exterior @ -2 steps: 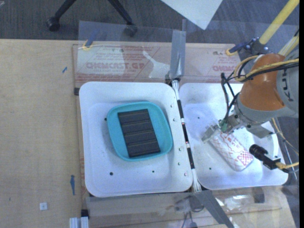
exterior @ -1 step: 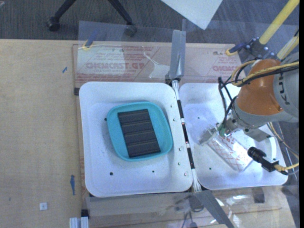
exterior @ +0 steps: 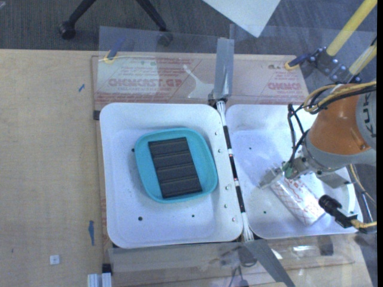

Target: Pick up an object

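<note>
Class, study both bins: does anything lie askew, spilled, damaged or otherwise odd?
Nothing is spilled or visibly damaged. The teal tray holding a dark ridged block sits slightly rotated in the left bin. The white packet lies diagonally in the right bin, under the hand.

Robotics lab: KUKA arm [exterior: 341, 130] over bench-mounted white bins [exterior: 119, 220].

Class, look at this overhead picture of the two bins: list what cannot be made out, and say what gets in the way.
1. Gripper, camera view: wrist and cables cover it, so its state is unclear.
2. White packet in the right bin: red print too small to read; upper end under the wrist.
3. Arm, camera view: cut off by the right edge.
4. Dark ridged block on the teal tray: what it is stays unclear.
</note>
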Available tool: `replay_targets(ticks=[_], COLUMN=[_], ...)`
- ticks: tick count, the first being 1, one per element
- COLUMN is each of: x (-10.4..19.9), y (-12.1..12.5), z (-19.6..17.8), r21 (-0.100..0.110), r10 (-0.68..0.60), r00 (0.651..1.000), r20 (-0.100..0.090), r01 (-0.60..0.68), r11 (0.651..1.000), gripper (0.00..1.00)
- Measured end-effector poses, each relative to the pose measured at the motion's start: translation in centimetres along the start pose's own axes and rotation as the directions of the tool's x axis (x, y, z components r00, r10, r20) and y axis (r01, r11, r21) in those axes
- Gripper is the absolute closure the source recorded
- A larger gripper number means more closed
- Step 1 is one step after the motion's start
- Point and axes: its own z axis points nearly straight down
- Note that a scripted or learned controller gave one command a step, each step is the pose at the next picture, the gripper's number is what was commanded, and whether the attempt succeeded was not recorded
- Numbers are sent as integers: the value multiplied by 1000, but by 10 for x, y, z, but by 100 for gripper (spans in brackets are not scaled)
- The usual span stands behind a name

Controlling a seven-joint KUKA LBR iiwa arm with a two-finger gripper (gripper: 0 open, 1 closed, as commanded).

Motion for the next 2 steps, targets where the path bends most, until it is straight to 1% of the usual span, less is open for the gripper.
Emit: replay_targets(ticks=[1,2], x=[-1,51], y=[1,70], z=[-10,-90], r21=[-4,17], r10=[3,-28], r00=[1000,1000], r20=[2,-8], r01=[-3,28], r11=[1000,999], gripper=[100,100])
